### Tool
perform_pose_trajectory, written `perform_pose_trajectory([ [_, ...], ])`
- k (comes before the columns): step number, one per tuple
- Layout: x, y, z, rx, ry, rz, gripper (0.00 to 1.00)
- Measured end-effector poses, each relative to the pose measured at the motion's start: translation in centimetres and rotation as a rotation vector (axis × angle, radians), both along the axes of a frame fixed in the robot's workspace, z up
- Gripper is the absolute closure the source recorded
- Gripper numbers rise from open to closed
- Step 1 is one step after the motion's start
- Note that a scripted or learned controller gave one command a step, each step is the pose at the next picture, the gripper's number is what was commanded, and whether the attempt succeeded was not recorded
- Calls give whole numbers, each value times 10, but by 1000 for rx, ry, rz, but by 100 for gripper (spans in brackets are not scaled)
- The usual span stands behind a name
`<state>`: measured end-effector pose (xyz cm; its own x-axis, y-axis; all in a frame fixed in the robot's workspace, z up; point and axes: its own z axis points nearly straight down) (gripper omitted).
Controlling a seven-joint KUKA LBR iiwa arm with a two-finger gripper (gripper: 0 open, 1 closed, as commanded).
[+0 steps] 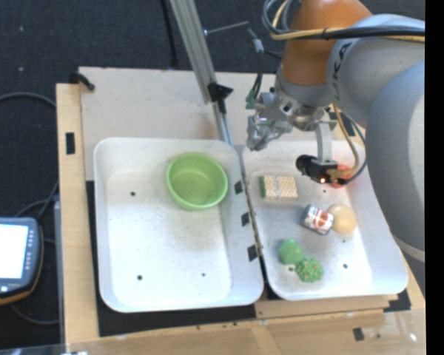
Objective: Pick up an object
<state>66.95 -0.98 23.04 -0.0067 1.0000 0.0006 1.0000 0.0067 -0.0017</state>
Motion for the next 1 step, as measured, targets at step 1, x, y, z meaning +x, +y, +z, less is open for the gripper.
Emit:
perform_pose_trajectory([
  [1, 7, 44, 0, 0, -3, 0, 100],
])
